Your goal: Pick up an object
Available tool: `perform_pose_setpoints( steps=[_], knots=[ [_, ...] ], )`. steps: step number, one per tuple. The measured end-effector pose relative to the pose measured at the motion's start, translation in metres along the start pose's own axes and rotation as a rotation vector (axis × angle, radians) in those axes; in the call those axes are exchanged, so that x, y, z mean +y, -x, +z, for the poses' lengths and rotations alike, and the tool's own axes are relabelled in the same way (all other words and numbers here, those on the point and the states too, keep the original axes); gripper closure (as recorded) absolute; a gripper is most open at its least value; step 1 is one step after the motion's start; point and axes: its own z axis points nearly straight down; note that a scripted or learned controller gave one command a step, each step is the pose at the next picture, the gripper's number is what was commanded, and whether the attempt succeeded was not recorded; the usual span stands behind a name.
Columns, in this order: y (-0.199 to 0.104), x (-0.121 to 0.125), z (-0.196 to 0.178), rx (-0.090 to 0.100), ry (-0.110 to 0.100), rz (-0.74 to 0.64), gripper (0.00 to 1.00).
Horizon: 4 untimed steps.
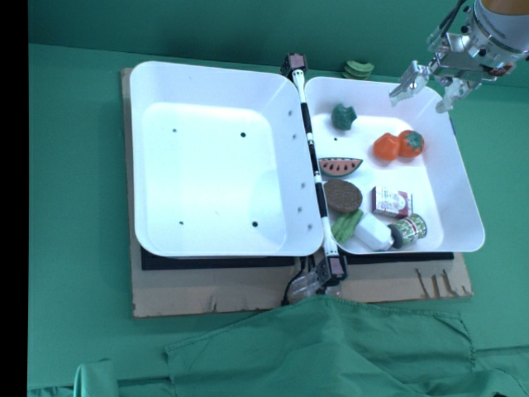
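- Over the far right corner of the right bin [463, 190], the gripper [426, 89] is seen hovering with its fingers spread apart and nothing between them.
- The nearest candidate, an orange tomato [397, 145], is found below and slightly left of the gripper in the picture, well apart from it.
- No marked long axis is shown by the tomato; a descent toward the near-left is judged necessary.
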Motion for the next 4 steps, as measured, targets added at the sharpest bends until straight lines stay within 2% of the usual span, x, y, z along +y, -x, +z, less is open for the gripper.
perform_pose_setpoints(
  steps=[1,2,3,4],
  knots=[
    [0.038,-0.008,0.097,-0.001,-0.007,0.005,0.00],
    [0.062,0.014,0.195,-0.002,0.000,0.002,0.00],
    [0.062,0.016,0.177,-0.006,0.012,0.003,1.00],
    [0.061,0.012,0.111,-0.004,0.012,-0.004,1.00]
  ],
)
